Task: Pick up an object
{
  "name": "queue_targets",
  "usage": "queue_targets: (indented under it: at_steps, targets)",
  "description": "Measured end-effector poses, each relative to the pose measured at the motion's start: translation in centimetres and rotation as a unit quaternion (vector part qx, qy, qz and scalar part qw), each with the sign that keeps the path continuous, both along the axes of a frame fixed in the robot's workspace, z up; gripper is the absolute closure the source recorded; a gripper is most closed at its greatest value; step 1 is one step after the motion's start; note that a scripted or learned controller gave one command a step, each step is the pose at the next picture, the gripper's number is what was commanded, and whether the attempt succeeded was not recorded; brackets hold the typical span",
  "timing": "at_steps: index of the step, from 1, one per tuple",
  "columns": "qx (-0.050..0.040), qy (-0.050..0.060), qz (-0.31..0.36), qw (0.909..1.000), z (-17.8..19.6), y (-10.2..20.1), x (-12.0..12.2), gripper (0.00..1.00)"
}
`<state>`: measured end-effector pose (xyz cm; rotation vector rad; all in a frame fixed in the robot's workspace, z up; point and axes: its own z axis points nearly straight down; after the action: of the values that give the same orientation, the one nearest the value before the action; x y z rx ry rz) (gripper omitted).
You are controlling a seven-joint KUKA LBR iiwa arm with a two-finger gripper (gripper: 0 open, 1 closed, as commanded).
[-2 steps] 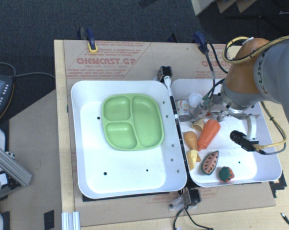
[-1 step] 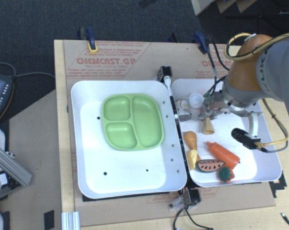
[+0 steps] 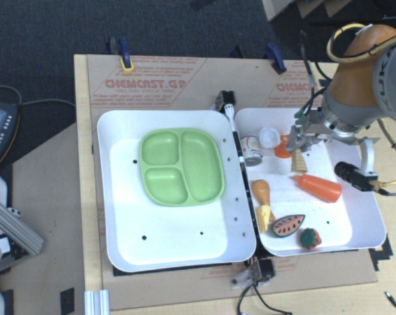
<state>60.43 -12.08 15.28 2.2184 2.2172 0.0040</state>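
Orange is the colour that draws the eye in the right bin (image 3: 362, 231): a toy carrot (image 3: 320, 187) lies on the white floor at the middle right of the frame, its long axis running from upper left to lower right. The gripper (image 3: 301, 138) hangs above the upper part of that bin, just up and to the left of the carrot's narrow end, so the carrot lies down and to the right of it — near, but apart. A small orange piece (image 3: 284, 148) sits close beside the gripper on its left, and a tan block (image 3: 298, 163) lies directly below it; whether the fingers are released or clenched cannot be told from this slant, and nothing is seen held between them. Other candidates sit further toward the lower middle of the frame — a watermelon slice (image 3: 287, 225) and a strawberry (image 3: 309, 239). The left bin (image 3: 119, 195) holds a green divided plate (image 3: 182, 167). The pick appears not yet made.
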Motion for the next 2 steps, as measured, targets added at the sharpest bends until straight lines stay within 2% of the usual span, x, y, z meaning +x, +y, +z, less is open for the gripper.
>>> queue_targets:
  at_steps: [1,2]
  targets:
    - [-0.0003,-0.001,0.000,1.0000,5.9,-0.9,-0.2,1.00]
    - [0.0003,0.001,0.000,1.0000,7.3,-0.9,-0.1,1.00]
